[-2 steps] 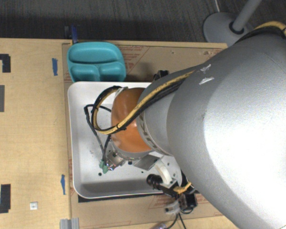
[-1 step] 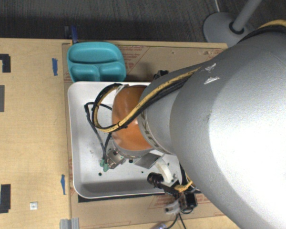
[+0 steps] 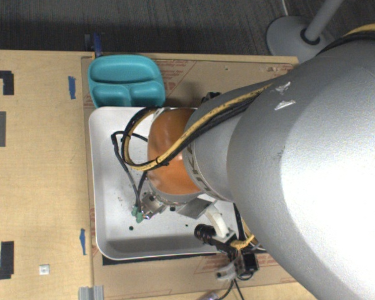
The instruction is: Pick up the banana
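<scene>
Arm (image 3: 287, 155) low over the white bin (image 3: 106, 186) at frame centre.
Its hand (image 3: 139, 212) sits near the bin floor; grip state unclear.

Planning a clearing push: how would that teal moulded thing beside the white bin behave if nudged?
The teal tray looks like rigid, hollow plastic, so probably light and stiff. Its broad, low, rounded shape suggests sliding rather than tipping.

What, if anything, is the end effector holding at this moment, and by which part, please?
It cannot be told. The arm reaches down into the white bin and covers the end effector from above, and no banana is visible.
</scene>
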Tool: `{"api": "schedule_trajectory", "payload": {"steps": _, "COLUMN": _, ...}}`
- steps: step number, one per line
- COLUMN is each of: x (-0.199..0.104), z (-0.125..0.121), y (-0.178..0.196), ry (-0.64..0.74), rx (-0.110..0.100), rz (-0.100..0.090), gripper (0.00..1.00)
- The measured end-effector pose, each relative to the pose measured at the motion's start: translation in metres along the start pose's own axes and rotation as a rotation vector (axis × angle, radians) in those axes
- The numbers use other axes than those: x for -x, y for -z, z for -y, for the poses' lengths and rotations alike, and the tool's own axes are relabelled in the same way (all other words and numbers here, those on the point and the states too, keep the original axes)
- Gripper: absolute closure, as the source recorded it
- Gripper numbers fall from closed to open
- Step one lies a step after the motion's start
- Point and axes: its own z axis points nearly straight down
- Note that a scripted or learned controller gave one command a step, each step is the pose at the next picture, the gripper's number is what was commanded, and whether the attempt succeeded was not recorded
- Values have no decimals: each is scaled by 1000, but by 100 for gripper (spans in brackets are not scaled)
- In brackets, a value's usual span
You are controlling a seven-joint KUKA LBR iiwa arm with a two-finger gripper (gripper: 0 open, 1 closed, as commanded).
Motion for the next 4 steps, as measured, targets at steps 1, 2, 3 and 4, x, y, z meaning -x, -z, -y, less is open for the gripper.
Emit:
{"api": "schedule_trajectory", "payload": {"steps": 1, "x": 0, "z": 0, "y": 10, "ry": 0, "rx": 1, "rz": 1, "gripper": 100}}
{"api": "schedule_trajectory", "payload": {"steps": 2, "x": 0, "z": -1, "y": 20, "ry": 1, "rx": 3, "rz": 2, "gripper": 100}}
{"api": "schedule_trajectory", "payload": {"steps": 3, "x": 0, "z": -2, "y": 29, "ry": 2, "rx": 5, "rz": 3, "gripper": 100}}
{"api": "schedule_trajectory", "payload": {"steps": 4, "x": 0, "z": -3, "y": 39, "ry": 3, "rx": 7, "rz": 4, "gripper": 100}}
